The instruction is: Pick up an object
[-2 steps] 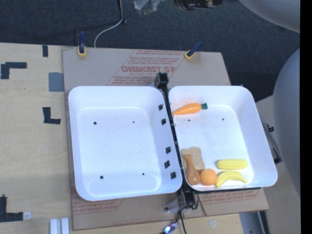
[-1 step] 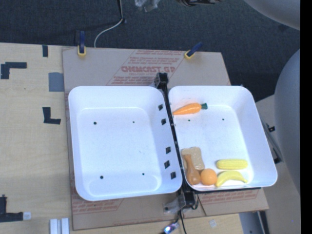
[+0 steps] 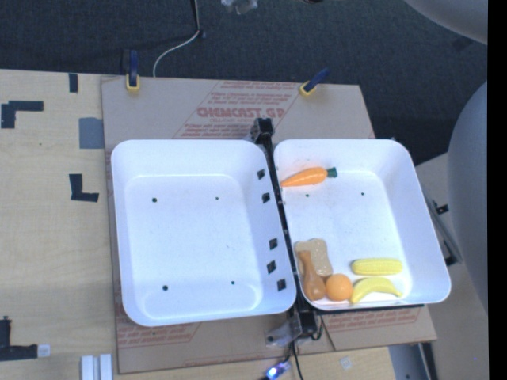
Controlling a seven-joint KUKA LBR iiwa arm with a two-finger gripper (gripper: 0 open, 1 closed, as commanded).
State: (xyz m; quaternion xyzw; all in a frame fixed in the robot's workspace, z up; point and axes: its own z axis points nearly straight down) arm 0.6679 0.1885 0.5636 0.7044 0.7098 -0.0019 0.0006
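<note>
Flatly, carrot [image 3: 304,177] lies crosswise; green tip points right.

In my right bin [image 3: 412,212], the middle floor lies open between the carrot [image 3: 305,177] by the far wall and 4 items crowding the near wall: bread [image 3: 314,258], orange [image 3: 339,287], corn [image 3: 376,267], banana [image 3: 375,290].

Right bin [image 3: 412,180] holds a carrot [image 3: 305,177], corn [image 3: 377,267], banana [image 3: 375,290] — all apart.
</note>
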